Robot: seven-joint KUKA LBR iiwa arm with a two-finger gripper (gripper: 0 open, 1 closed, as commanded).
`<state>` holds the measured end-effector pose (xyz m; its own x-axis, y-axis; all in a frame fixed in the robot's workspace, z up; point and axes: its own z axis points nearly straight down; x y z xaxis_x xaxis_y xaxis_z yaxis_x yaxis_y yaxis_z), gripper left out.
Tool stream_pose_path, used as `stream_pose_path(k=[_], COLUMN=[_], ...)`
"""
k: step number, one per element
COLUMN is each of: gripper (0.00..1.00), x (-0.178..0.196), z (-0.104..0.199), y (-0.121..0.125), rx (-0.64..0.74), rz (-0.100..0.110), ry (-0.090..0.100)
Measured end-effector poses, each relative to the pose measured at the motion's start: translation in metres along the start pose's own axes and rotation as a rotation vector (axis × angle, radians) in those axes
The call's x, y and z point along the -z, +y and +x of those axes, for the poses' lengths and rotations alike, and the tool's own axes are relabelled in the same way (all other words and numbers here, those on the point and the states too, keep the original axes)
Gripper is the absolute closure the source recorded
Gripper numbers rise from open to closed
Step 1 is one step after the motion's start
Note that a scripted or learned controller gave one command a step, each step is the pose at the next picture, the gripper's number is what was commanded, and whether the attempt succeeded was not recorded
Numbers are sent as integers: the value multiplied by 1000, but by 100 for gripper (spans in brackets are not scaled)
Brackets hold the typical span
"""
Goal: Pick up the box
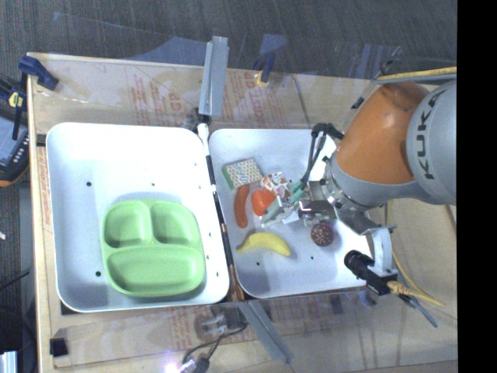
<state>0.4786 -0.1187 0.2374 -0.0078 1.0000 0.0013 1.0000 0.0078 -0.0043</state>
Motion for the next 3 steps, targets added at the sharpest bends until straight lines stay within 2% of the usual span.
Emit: stream_pose_path(k=[1, 2, 3], gripper=[0, 0, 0], x=[-21, -120, -131], z=[-88, -22, -18], y=[67, 126, 175], rx=[-220, -128, -9], rz=[0, -16, -23], ry=[-2, -4, -8])
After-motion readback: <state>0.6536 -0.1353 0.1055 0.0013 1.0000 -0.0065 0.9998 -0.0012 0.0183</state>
